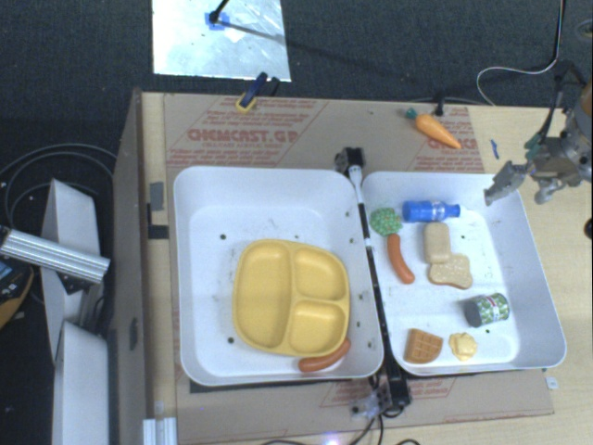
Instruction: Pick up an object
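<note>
Hovering over the right shallow white plastic bin [537,276], the gripper [523,182] hangs spread and empty; descending here risks striking the rim.

The brown protective sheet [278,133] under the bins reads "CHEMCAST GP" in red, repeated across it; the smaller red lines beneath are too fine to read.
</note>
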`<state>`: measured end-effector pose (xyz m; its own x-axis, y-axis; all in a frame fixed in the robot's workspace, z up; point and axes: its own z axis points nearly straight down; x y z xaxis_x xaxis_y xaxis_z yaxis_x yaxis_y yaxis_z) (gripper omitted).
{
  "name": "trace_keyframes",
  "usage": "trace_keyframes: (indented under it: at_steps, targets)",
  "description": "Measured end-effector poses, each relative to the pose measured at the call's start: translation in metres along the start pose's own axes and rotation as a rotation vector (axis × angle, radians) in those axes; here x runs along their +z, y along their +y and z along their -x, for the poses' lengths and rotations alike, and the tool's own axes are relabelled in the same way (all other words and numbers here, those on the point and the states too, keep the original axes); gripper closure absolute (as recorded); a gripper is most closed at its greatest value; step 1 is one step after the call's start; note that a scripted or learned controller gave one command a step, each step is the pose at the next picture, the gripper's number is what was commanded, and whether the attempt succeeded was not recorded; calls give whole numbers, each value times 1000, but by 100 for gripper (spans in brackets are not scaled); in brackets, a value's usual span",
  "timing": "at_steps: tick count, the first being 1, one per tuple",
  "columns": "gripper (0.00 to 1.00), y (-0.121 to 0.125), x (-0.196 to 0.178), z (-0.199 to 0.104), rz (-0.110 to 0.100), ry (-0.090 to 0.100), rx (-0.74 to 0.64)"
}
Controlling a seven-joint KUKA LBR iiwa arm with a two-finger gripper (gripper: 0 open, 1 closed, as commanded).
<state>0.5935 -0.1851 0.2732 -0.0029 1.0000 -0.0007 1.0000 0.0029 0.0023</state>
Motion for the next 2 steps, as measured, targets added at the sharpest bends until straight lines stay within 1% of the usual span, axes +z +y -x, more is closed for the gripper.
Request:
trace_keyframes:
  at_steps: [1,2]
  targets:
    - [0,7,106,-81,-4,3,-1]
    - [0,42,180,-90,8,-1,-2]
